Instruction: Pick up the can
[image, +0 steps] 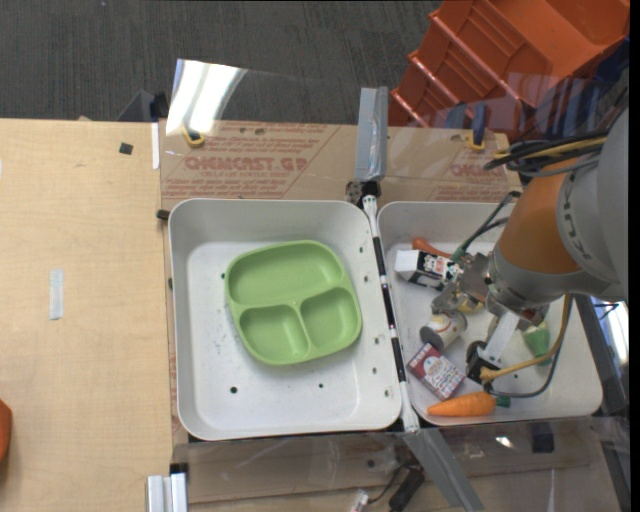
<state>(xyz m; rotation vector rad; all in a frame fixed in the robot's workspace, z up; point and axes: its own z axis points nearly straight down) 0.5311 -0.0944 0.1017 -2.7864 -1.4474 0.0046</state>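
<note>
Gripper (462, 300), grip state unclear, hovers just beside the small can (440, 329); crowding carton (436, 371) could spoil the grasp.

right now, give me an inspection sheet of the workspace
surface: two white bins side by side, left bin, right bin
job's things: can in right bin, lying by the gripper
clutter: green divided plate in left bin; carrot, red packet, small box in right bin
grippers: gripper low in right bin beside the can
cables: yellow and black cables along the arm
surroundings: orange bin behind bench
</note>
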